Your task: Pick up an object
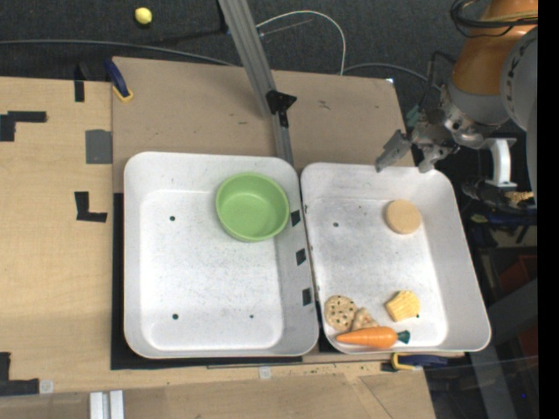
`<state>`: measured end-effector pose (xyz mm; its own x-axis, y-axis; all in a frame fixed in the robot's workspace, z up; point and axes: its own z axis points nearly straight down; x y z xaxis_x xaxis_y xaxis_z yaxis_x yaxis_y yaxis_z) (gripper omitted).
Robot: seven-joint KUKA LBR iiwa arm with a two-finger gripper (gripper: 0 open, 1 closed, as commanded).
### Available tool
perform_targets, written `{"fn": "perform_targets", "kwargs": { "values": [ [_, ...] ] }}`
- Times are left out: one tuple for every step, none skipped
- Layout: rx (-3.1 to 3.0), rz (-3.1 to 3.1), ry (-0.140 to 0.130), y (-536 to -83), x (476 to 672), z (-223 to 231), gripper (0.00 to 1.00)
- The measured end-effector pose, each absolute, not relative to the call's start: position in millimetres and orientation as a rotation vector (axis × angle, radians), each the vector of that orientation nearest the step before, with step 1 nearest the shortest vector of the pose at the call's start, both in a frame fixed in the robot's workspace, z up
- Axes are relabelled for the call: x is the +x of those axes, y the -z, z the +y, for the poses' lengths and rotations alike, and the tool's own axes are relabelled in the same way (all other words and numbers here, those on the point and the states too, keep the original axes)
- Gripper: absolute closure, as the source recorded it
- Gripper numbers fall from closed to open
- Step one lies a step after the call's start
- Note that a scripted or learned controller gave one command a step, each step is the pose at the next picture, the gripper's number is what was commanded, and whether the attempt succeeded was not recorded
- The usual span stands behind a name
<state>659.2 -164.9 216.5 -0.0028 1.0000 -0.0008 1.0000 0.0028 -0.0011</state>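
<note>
place: robotics lab, pretty obvious | proof: industrial arm (489, 59) over a plywood bench (52, 234) with black tape marks (83, 206) | two white bins (210, 321) holding toy food like a plastic carrot (371, 339) and a green bowl (251, 206) | loose cables (306, 24) on dark carpet, metal pole (249, 42) for rigging

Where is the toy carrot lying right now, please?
The carrot lies along the near edge of the right bin, just below the cookie and the yellow piece.
</note>
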Motion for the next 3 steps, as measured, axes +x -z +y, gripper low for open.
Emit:
{"fn": "perform_targets", "kwargs": {
  "values": [
    [-2.219, -2.224, -0.003, -217, 659.1, -165, 0.00],
    [-2.215, -2.221, -0.008, -156, 653.0, -157, 0.00],
    [-2.216, -2.222, -0.007, -111, 656.3, -159, 0.00]
  ]
}}
